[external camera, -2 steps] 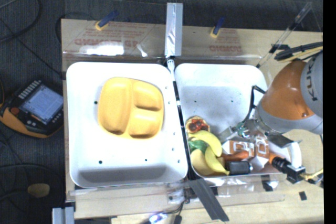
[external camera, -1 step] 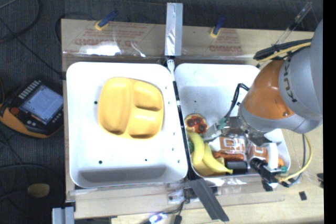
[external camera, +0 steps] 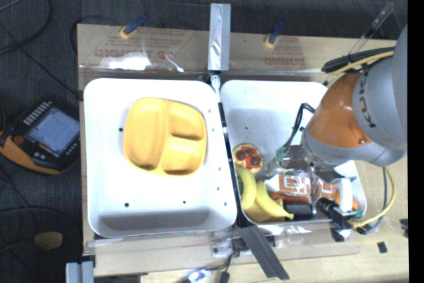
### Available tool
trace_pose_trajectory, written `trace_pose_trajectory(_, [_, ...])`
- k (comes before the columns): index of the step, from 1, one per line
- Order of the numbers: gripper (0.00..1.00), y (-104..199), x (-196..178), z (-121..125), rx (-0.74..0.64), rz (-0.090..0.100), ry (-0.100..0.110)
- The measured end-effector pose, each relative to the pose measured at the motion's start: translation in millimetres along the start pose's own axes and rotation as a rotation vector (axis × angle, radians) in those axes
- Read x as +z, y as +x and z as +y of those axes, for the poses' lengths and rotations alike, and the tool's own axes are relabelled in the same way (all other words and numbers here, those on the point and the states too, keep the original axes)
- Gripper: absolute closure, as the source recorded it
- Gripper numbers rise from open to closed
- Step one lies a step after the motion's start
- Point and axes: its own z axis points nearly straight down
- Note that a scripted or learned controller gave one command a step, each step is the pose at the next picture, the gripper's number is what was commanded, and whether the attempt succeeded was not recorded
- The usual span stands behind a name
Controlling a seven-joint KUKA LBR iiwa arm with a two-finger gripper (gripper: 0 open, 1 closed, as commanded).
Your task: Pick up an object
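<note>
My gripper (external camera: 296, 183) sits low in rt bin (external camera: 265, 109) by bananas (external camera: 255, 199); can't tell its state, so I'd centre on one obj before lifting.

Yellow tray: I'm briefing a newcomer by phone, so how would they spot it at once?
Of the two white bins, take the left bin. The yellow tray lies at its middle, alone. It is broad and compartmented, unlike the curved bananas in the right bin.
</note>
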Motion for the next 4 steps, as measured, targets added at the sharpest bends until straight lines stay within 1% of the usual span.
trace_pose_trajectory(1, [1.0, 56, -82, 42, 0.24, -0.003, 0.026])
trace_pose_trajectory(2, [0.0, 56, -82, 42, 0.24, -0.003, 0.026])
trace_pose_trajectory(3, [0.0, -35, -10, 62, 0.396, -0.004, 0.027])
trace_pose_trajectory(4, [0.0, -21, 7, -11, 0.445, -0.003, -0.004])
